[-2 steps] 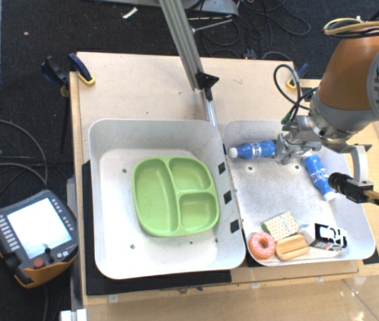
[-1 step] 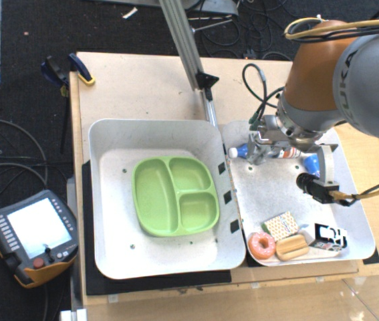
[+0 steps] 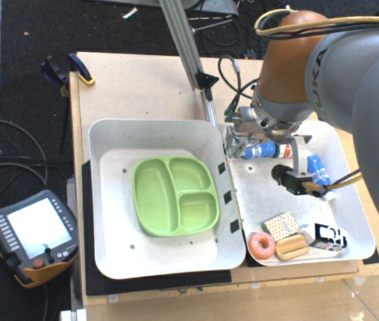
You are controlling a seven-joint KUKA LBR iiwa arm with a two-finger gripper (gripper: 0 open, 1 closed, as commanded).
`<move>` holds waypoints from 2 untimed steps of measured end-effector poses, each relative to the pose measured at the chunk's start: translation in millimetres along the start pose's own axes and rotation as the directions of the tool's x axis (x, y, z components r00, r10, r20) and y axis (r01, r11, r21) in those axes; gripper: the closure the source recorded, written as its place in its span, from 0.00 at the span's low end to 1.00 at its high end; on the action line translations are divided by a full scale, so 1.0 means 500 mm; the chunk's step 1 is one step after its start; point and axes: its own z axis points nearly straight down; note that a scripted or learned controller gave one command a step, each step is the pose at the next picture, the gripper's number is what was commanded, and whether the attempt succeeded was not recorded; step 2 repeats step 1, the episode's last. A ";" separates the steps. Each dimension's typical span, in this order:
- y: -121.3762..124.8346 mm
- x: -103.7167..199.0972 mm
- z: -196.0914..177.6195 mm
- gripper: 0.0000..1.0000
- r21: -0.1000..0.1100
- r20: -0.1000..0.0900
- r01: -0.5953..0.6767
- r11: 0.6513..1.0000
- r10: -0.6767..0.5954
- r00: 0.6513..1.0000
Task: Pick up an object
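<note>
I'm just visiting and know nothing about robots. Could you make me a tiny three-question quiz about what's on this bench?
1. True or false: the green plate lies in the left bin.
2. Which lies nearest the pink doughnut? A) bread roll B) bottle C) handheld controller
3. Fill in: the plate has ___ compartments.

Key: 1 true. 2 A, the roll sits right beside the doughnut in the right bin. 3 three.
</note>
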 end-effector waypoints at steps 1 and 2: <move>0.006 0.112 -0.024 1.00 0.000 -0.001 0.001 1.000 -0.001 1.000; 0.006 0.112 -0.024 1.00 0.000 -0.001 0.001 1.000 -0.001 1.000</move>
